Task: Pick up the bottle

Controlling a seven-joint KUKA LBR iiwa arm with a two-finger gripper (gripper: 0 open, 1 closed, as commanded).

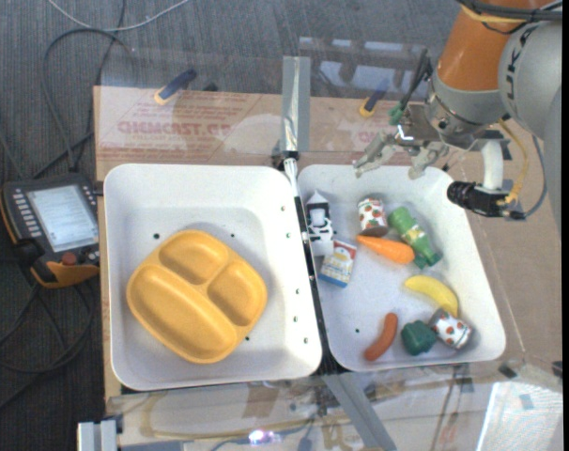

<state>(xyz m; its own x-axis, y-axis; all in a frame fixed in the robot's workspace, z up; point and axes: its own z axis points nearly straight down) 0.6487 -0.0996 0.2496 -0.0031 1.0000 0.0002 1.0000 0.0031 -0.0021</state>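
I see two shallow white bins side by side. The left bin (125,346) holds a glossy yellow plastic tray (196,294) with three rounded compartments. The right bin (482,318) holds small toy foods: a green bottle (414,236) lying tilted toward the far right, touching an orange carrot (386,250); a yellow banana (431,293); a red sausage (381,336); a dark green pepper (418,338); two printed cans (372,214); a small carton (337,264). My gripper (397,158) hangs above the bin's far rim, metal fingers spread wide, grasping nothing, apart from the bottle.
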